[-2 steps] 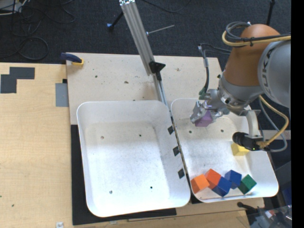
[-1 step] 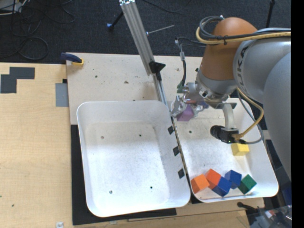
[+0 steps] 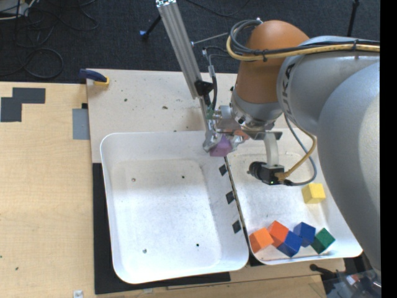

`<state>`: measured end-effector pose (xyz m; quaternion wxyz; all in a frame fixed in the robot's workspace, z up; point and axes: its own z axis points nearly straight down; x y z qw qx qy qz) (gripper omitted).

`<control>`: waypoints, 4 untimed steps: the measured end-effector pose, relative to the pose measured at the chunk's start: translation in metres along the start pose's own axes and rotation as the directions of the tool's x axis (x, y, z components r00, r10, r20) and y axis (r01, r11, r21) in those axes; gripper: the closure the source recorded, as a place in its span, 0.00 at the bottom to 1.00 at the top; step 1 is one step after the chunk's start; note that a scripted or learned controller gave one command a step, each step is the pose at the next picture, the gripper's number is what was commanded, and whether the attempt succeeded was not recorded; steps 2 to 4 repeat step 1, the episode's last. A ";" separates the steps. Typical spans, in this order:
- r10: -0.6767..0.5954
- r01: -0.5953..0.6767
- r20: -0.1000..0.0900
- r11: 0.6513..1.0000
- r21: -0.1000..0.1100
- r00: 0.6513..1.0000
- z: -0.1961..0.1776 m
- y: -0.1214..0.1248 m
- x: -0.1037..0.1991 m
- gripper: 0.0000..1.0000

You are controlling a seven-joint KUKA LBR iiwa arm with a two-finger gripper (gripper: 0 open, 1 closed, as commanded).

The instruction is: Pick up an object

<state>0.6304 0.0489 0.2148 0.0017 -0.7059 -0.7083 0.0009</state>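
The arm (image 3: 322, 85) sweeps in big from the right, its orange band above the wrist, and it hangs over the far end of the divide between the two bins. The left bin (image 3: 124, 160) shows its bare speckled floor; the right bin (image 3: 347, 241) carries the cubes. Down at the wrist, the gripper (image 3: 218, 143) sits over the far rim where the bins meet, and there's a purple block (image 3: 221, 146) tucked right at its tip, fingers clamped on it by the look of things, though the view there is cluttered. In the right bin's near corner lies a cluster: orange cubes (image 3: 270, 236), blue cubes (image 3: 298, 238), a green cube (image 3: 323, 239), all touching or just beside each other, with a yellow cube (image 3: 314, 193) apart, farther up the right wall. I'd call this the lift stage, grasp made and block raised. Next move calls for a steady carry with a firm grip, since a hold this close to the tips could slip.
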 end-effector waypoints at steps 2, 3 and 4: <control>0.001 -0.001 0.001 1.000 -0.001 1.000 0.001 0.012 0.042 1.00; 0.001 -0.001 0.001 1.000 -0.001 1.000 0.001 0.012 0.042 1.00; 0.001 -0.001 0.001 1.000 -0.001 1.000 0.001 0.012 0.042 1.00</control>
